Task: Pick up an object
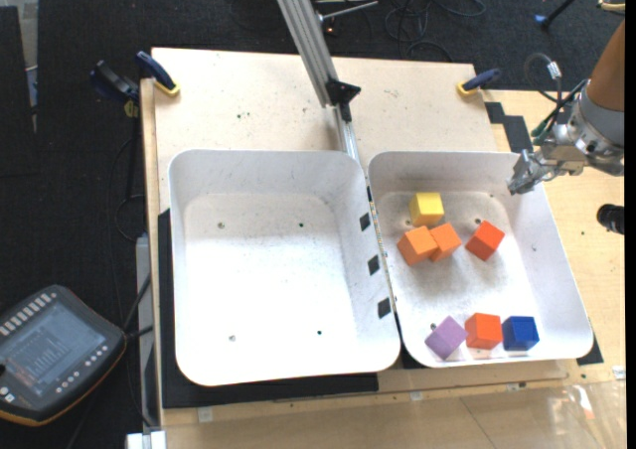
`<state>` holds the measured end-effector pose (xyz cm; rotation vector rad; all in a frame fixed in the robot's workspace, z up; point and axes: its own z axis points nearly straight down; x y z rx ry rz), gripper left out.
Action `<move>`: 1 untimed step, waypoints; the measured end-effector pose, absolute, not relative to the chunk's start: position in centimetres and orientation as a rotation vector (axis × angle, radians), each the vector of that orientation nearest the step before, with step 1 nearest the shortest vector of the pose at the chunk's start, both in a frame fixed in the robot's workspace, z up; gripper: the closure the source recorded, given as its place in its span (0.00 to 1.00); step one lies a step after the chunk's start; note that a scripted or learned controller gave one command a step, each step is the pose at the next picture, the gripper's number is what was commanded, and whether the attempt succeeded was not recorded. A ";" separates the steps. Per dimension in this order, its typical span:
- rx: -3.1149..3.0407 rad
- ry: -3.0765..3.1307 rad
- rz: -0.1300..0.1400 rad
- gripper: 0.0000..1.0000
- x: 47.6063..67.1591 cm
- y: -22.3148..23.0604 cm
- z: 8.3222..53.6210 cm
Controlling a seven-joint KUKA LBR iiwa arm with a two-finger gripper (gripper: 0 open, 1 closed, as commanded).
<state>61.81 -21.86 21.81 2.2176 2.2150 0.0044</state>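
Two bins side by side on the bench (248, 99).

In the right bin (556, 268): one cube (428, 207) at the back, a touching pair (429, 242) just before it, another (484, 239) to their right; three cubes (483, 333) in a row along the front wall. Left bin (189, 238) alongside. Gripper (524, 179) over the right bin's back right rim.

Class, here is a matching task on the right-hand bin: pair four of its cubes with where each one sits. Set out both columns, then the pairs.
Things:
1. yellow cube
2. purple cube
3. blue cube
4. lone red-orange cube

Places:
A. front row, rightmost
B. farthest back, behind the two touching orange cubes
C. front row, leftmost
D. right of the touching orange pair, apart from them

Pairs: 1-B, 2-C, 3-A, 4-D
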 end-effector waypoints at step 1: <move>2.217 2.219 0.003 1.00 61.9 -21.9 23.4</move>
